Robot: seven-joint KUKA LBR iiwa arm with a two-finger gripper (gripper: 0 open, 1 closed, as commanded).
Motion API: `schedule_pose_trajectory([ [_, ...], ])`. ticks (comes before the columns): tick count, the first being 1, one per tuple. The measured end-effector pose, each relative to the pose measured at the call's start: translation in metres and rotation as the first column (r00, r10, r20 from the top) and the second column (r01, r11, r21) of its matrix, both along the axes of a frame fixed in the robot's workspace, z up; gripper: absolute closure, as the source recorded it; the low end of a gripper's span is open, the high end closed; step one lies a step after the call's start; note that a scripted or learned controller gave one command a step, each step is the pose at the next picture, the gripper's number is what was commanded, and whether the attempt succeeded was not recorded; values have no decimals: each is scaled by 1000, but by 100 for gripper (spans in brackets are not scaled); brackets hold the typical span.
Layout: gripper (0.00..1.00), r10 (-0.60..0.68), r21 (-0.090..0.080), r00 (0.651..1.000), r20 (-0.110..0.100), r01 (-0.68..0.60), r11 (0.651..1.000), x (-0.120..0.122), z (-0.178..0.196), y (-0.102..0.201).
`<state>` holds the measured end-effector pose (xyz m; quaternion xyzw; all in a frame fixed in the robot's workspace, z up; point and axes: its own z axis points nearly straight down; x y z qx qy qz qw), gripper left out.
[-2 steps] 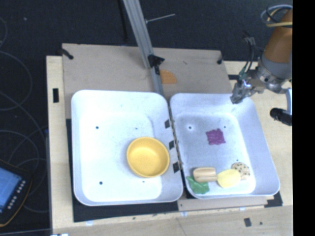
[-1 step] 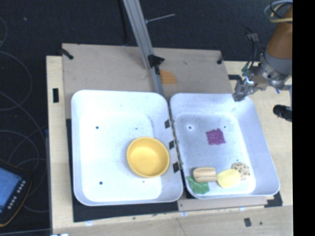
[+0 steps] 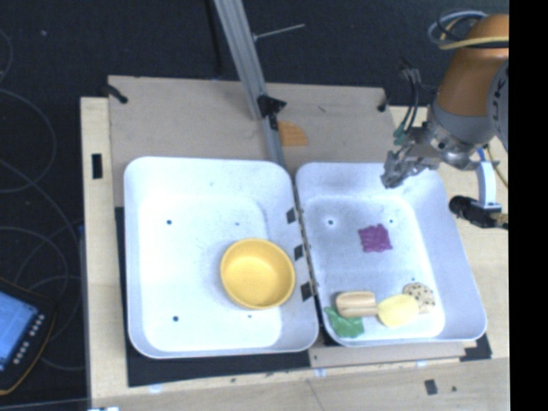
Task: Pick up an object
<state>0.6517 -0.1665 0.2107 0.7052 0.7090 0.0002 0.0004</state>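
A small flat purple square (image 3: 375,238) was seen lying near the middle of the right-hand white bin (image 3: 445,221). The gripper (image 3: 396,175) was positioned over that bin's far edge; its finger state could not be told.

Even, diffuse overhead illumination. The two white bins (image 3: 154,229) are bright, nearly washed out on their floors, with faint speckle visible. The yellow bowl (image 3: 257,273) casts only a soft, narrow shadow at its lower rim. The floor beyond the bench (image 3: 98,384) edges is dark and underexposed. Overall sharpness is moderate; small items at the right bin's near corner appear soft, with slight grain.
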Motion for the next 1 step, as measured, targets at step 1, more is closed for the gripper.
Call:
schedule_pose_trajectory([
  [1, 100, 0, 0, 1000, -1, 0, 1000, -27, -2, 51],
])
